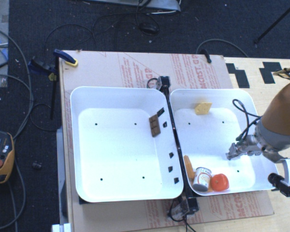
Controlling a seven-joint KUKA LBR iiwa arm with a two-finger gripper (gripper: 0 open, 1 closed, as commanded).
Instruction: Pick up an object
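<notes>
A dark carpeted floor strewn with black cables surrounds a bench topped with pale cardboard printed in red lettering [135, 66]. On it sit two shallow white bins of smooth plastic with rounded corners. The left bin [87, 129] holds a small brown rectangular bar [155, 125] near its right wall. The right bin [212, 124] lies under the grey arm [280, 124], which enters from the right with its orange band above the wrist. The gripper [233, 152] hangs over the bin's right half; whether it is open or closed cannot be told. Well apart from it, near the far wall, lies a flat yellow wedge [203, 108]. Nearer, at the bin's front corner to the gripper's lower left, cluster a round glossy red tomato [220, 181], a small cylindrical can [201, 177] on its side and a slim orange carrot [188, 166].
</notes>
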